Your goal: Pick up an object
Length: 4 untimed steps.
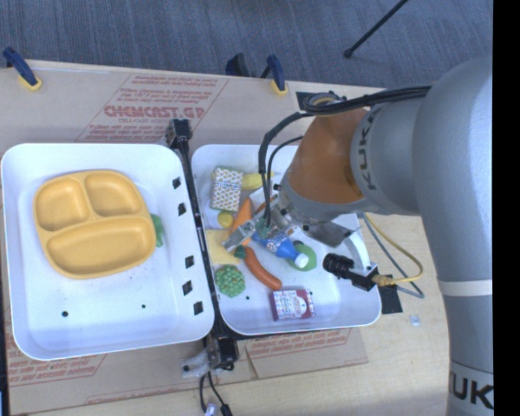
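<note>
Gripper (262, 229) sat low over right bin (351, 310) clutter, approach step; you couldn't tell fingers' state. Next you'd need a clean close on blue bottle (288, 250).

Red print on the cardboard sheet (147, 102) under the bins, far side: big line reads "CHEMCAST GP" (last letters a bit soft), smaller lines above and below it too small to read. More red print on the same cardboard at the near edge, left and middle, unreadable. White letters "KU" on the grey arm (468, 393), near right corner, cut off by the frame edge. Small red packet (292, 304) in the right bin has a label, text too blurred. Patterned packet (226, 188) likewise illegible.
</note>
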Available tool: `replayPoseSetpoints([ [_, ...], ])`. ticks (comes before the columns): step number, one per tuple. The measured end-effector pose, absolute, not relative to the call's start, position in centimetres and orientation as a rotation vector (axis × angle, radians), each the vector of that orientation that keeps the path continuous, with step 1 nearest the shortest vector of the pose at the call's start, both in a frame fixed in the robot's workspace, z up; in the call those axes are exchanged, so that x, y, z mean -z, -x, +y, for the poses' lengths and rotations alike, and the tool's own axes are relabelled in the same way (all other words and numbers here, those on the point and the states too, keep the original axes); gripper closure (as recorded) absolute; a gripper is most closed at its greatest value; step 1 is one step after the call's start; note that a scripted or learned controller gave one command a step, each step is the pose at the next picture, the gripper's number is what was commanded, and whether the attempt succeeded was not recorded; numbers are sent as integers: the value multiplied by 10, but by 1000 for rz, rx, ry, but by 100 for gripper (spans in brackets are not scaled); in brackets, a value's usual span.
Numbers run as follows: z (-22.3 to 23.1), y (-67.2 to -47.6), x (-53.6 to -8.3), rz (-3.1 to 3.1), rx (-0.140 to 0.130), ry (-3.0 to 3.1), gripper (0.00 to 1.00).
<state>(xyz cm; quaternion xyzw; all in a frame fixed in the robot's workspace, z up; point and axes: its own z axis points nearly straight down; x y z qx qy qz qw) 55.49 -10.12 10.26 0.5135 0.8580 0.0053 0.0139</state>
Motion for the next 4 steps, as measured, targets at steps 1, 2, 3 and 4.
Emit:
replayPoseSetpoints([
  [1, -104, -516, -102, 2805, -20, -1342, 0],
  [2, -96, -482, -96, 2865, -8, -1247, 0],
  [3, -100, -560, -92, 2835, 1, -1357, 0],
  [4, -97, -521, -91, 2960, 1, -1067, 0],
])
